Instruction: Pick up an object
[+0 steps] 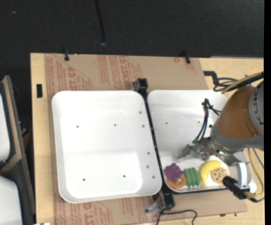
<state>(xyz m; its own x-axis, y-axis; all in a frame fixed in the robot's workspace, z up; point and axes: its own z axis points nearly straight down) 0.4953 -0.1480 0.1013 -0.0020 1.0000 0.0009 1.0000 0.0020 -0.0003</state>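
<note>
My claw [188, 152] hangs low in the right bin [173, 102], fingers spread and pinching nothing, with the toys just nearer along the front wall: grapes [174, 172], green piece [191, 177], banana [209, 168], cookie [218, 174].

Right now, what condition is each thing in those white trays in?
Purple grapes: lying in the right bin, near corner.
Green piece: lying beside the grapes.
Yellow piece: lying next to the green.
Cookie: resting against the yellow.
End effector: low over them.
</note>
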